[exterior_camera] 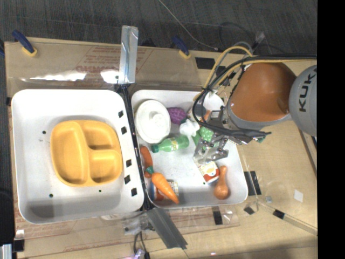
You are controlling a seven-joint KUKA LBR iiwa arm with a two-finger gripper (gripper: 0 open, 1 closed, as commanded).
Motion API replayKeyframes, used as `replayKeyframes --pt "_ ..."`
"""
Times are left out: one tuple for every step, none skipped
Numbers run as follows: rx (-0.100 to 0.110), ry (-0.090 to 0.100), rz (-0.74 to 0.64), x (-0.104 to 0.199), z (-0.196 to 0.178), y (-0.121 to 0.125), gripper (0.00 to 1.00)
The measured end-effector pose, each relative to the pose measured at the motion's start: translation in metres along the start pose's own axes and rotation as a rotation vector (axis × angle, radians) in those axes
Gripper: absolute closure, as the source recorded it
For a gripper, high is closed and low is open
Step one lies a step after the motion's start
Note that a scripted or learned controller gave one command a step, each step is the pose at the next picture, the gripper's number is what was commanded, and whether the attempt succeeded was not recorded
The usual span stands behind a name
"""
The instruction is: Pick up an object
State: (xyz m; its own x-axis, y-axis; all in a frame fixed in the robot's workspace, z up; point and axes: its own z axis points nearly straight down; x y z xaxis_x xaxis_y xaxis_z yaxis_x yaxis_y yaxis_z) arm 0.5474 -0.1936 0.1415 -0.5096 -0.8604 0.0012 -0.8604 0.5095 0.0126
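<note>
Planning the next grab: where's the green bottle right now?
The green bottle lies in the right bin, just below the white bowl and left of the claw.

- The black letters "KU", turned sideways, are seen on the grey arm [304, 99], where the rest of the word is cut off by the edge of the view.
- Faint reddish print is borne by the brown cardboard [102, 55] behind the white bins, but it cannot be read.
</note>
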Motion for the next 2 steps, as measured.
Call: replayKeyframes --pt "0.015 -0.005 0.203 -0.025 -0.102 -0.073 1.0" --pt "0.006 -0.003 0.287 -0.106 -0.073 -0.064 1.0"
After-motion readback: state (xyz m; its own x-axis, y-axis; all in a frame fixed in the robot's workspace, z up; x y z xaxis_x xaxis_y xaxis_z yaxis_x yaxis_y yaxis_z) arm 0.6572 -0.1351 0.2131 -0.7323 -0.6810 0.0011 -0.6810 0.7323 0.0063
